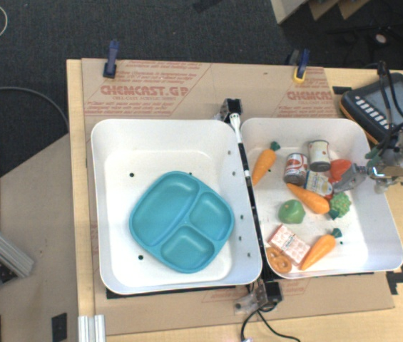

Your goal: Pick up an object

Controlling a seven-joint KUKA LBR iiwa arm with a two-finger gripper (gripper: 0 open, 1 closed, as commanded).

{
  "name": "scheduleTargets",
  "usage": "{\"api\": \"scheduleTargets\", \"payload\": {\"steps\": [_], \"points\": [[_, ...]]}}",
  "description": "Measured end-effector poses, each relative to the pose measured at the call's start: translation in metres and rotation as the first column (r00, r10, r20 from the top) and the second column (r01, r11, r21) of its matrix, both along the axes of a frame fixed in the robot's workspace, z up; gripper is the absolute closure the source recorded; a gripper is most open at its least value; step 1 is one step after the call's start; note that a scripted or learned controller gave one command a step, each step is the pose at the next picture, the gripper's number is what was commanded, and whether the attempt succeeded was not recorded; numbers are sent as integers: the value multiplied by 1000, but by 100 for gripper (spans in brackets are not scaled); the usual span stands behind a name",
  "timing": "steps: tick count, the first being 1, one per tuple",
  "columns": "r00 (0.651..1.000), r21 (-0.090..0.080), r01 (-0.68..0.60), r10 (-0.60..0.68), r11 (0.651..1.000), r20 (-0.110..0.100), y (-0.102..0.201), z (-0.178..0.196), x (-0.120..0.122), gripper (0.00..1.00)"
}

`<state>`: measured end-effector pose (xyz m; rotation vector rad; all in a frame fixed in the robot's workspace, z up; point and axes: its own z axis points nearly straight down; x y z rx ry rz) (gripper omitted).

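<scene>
The right white bin (379, 244) holds several toy foods. An orange carrot (262, 165) lies at its left wall. A red-labelled can (295, 168) and a white-labelled can (319, 154) stand near the back. A red piece (340, 168), a second carrot (308, 199) and a broccoli (340, 205) cluster at mid-right. A green pepper (292, 211), a pink box (289, 243) and a third carrot (319, 250) lie toward the front. My gripper (349, 179) reaches in low from the right, its tip beside the red piece and just above the broccoli.
The left white bin (108, 191) bears a blue divided plate (181, 221). A black rail (242, 164) runs between the bins. A dark keypad device (379, 105) sits beyond the right bin's far corner. Two clamps (110, 59) hold the cardboard at the back.
</scene>
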<state>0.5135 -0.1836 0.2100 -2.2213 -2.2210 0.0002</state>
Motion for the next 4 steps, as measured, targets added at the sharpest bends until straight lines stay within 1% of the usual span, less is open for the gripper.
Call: {"api": "scheduleTargets", "payload": {"steps": [1,2,3,4], "points": [[1000,4,-3,3,1000,4,83,-127,-21,0],[1000,-2,2,-2,1000,4,78,-115,-22,100],[1000,4,-12,12,1000,11,172,-20,-13,100],[1000,3,-7,7,1000,17,203,121,-33,100]]}}
